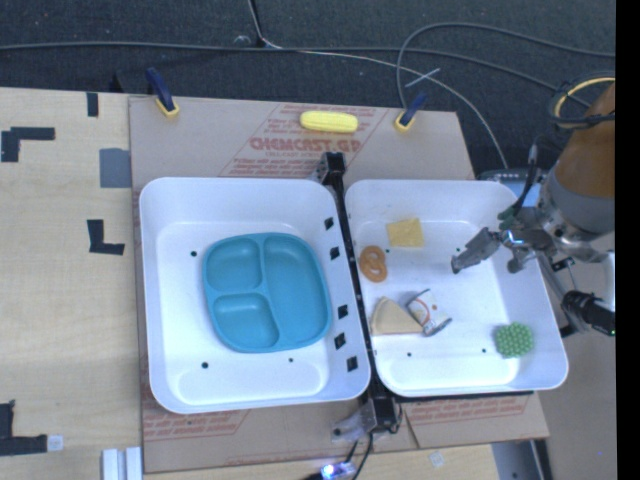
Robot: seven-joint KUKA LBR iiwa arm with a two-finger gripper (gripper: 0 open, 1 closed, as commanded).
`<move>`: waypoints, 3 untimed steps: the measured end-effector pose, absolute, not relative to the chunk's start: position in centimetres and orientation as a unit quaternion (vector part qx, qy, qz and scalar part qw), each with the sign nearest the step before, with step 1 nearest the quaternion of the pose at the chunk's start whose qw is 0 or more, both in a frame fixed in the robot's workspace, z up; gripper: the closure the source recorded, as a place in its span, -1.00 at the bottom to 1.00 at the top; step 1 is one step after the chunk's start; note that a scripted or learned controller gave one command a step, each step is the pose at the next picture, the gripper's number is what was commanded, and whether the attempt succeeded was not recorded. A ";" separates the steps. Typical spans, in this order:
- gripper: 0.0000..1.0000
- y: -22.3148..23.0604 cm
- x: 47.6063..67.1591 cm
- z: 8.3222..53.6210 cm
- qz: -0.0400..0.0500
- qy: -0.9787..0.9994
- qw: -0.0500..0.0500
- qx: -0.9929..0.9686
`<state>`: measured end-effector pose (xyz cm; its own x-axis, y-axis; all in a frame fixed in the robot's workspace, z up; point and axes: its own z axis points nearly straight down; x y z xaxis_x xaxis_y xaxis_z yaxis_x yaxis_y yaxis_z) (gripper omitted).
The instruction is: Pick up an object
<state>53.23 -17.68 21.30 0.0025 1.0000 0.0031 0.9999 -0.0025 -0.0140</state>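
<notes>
You have the gripper [470,258] hanging over the right bin [540,368], near its 3 o'clock wall, with the arm [585,183] coming in from the right. Whether the jaws are released or clenched you cannot tell from here — the tip reads as one dark grey wedge pointing toward 8 o'clock.

No object is fixed by the task, so judge by nearness. The yellow wedge [405,232] lies toward 10 o'clock from the tip, with bare white floor between them. It looks flat, matte and roughly square, with no clear long axis. The metal clip [428,315] lies toward 7 o'clock, thin and shiny, its length running roughly 10 to 4; it touches or just overlaps the tan wedge [393,318], a pale, soft-looking triangle. The green ball [513,340] sits toward 5 o'clock, near the bin's lower right corner — round and nubbly, well apart from the rest. The orange ring [373,263] is farthest, by the divider at 9 o'clock.

The left bin [160,368] holds a blue tray [266,290], smooth plastic with three compartments. You would likely find the yellow wedge or the ball the easier reach.
</notes>
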 end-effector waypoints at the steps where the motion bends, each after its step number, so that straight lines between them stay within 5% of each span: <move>1: -1.00 -17.6 53.5 22.0 0.000 -0.708 0.001 -0.707; 3: -1.00 -18.4 54.1 10.6 0.002 -0.708 0.001 -0.707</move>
<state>54.09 -18.37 10.59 -0.0012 1.0000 -0.0006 1.0000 0.0012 -0.0047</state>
